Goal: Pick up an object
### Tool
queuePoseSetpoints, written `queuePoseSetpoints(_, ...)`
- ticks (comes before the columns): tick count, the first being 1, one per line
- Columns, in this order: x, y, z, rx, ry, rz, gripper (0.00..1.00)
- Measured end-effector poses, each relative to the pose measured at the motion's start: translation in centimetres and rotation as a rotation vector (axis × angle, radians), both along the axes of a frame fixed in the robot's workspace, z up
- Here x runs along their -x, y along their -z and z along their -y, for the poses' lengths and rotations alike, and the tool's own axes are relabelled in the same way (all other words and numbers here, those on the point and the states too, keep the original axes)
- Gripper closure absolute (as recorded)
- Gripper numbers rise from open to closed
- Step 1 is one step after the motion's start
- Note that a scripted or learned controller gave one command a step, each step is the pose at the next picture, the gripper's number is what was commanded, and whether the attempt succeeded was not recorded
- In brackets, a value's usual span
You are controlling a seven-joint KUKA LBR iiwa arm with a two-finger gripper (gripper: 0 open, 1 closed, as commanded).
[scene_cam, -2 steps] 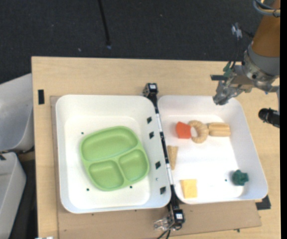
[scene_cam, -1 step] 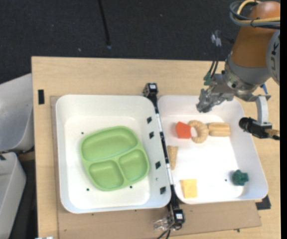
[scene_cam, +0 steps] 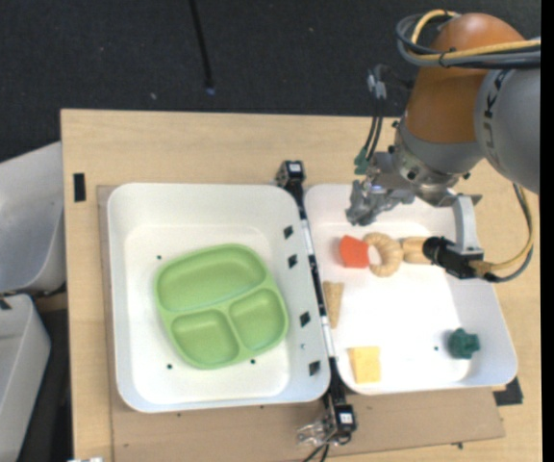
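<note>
Up top, closest to the lens, the arm's orange band (scene_cam: 450,75) looms over the right bin (scene_cam: 493,306). Below it, the gripper (scene_cam: 366,210) hangs at the bin's far-left corner; open or clamped, it cannot be told from here. Nothing is seen in its grasp. Just off its tip at 6 o'clock lies the orange block (scene_cam: 354,251), and touching that at 3 o'clock, the beige ring (scene_cam: 386,255). Further out at 6, the tan wedge (scene_cam: 334,301), then the yellow square (scene_cam: 365,364). Down at 5 o'clock, well apart, sits the dark green piece (scene_cam: 464,343). Over at 8 o'clock, the left bin (scene_cam: 123,258) carries a green divided plate (scene_cam: 221,305).
</note>
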State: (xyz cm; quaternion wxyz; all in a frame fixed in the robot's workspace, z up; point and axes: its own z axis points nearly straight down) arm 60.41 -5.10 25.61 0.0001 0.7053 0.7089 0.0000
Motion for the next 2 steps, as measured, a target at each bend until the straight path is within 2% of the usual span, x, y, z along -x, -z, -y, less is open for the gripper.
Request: queuePoseSetpoints(2,2.7,2.2,-10.7,-0.002,-0.002,-0.001,1.0)
